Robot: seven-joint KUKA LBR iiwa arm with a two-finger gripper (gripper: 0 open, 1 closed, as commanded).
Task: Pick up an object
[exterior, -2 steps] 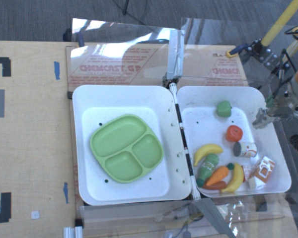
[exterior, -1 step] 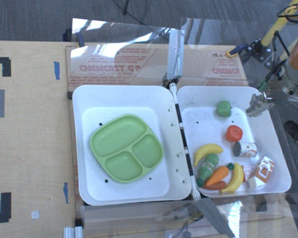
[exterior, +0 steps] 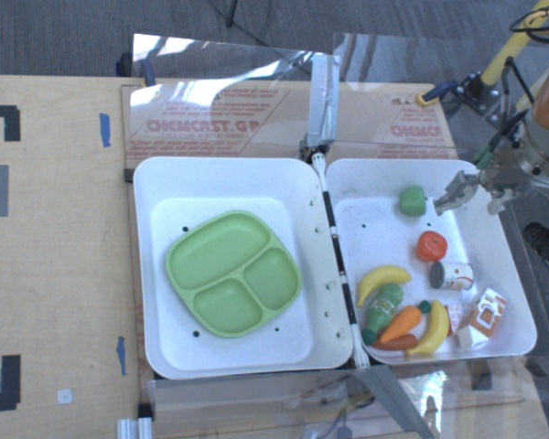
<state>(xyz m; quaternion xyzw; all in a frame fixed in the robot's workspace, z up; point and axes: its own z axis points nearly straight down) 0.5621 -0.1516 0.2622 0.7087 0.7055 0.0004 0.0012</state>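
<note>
Setting: two shallow white bins are seen side by side on a wooden counter (exterior: 46, 273), viewed from above at a slant.

Left bin (exterior: 156, 190): a light green divided plate (exterior: 233, 273) with three compartments is laid flat near its middle.

Right bin (exterior: 366, 183): a scatter of toy foods and small packages is held here.

Green round item (exterior: 413, 201): it is placed toward the far side of the right bin, just left of the jaws and apart from them.

Red tomato-like toy (exterior: 431, 245): it is set near the middle of the right bin, nearer than the green round item.

Small white cup-like item (exterior: 454, 275): it is seen just beside the red toy, on its near right.

Bananas: one yellow banana (exterior: 381, 282) is curved left of centre; a second banana (exterior: 434, 327) is laid by the near wall.

Carrot (exterior: 401, 324): it is wedged between the second banana and a green bottle-shaped toy (exterior: 382, 305), touching both.

Orange and white carton (exterior: 487, 313): it is tilted in the near right corner of the right bin.

Arm: the gripper (exterior: 473, 193) is hung over the far right edge of the right bin, reached in from the right.

Jaws: two pale fingers (exterior: 454, 192) are shown spread apart, with nothing held between them.

Backdrop: cardboard sheets (exterior: 210, 122) with red lettering are laid on the far side of the bins.
</note>
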